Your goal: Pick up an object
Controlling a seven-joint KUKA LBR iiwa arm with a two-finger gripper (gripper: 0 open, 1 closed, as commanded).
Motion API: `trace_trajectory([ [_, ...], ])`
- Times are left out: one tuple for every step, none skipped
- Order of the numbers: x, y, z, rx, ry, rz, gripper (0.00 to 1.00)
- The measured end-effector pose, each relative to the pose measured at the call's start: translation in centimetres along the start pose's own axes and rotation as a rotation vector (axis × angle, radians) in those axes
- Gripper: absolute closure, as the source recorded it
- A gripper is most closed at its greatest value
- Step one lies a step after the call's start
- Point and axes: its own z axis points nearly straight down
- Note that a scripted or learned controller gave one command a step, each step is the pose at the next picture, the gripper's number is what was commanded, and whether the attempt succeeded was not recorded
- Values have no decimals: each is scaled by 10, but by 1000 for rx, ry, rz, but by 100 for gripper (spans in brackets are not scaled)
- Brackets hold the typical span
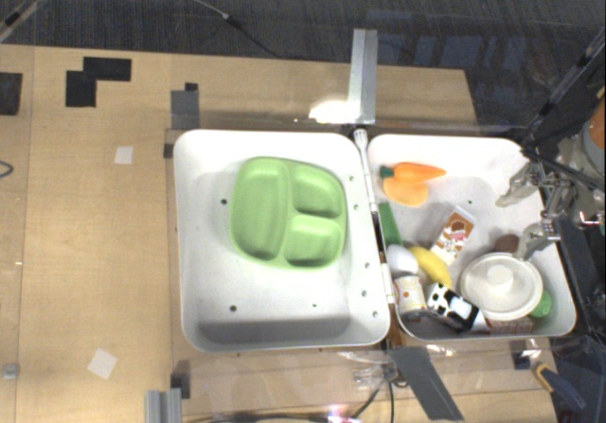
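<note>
The right bin point(473, 151) holds a jumble of things. An orange carrot point(413, 173) lies at its far left. A small printed card box point(455, 233) and a yellow banana point(433, 265) lie mid-bin. A white round bowl point(502, 282) and a black-and-white toy point(448, 304) sit at the near side. My gripper point(528, 214) hangs over the bin's right side, just beyond the white bowl. It is open, its two fingers spread with nothing between them. A small brown object point(508, 243) lies just left of the nearer finger.
A green divided plate point(287, 213) lies in the left bin point(204, 298). A small white jar point(409, 292) and a green stick point(387, 222) line the right bin's left wall. A metal post point(364, 76) rises behind the bins' divide.
</note>
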Motion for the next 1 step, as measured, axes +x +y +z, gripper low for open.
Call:
trace_trajectory([
  [8,34,98,4,-20,191,0],
])
